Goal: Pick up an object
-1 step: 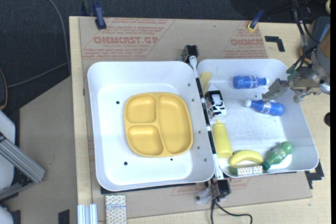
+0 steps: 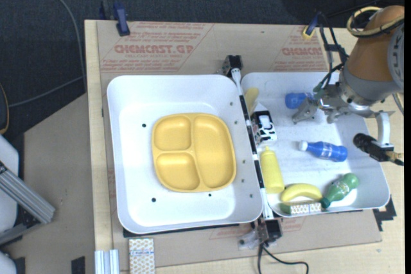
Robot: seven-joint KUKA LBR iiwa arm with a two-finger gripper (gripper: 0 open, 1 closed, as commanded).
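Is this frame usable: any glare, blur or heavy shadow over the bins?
Camera view: light is even and soft; the left bin shows mild white glare, the yellow plate reads clearly. The gripper and small blue object look slightly soft. Shadows are faint.

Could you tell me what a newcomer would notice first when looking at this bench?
Most likely the yellow divided plate, lying alone in the middle of the left bin. Next, the grey-and-orange arm reaching in from the right, its gripper low over the right bin beside a small blue object, with a blue bottle, banana and green bottle nearby.
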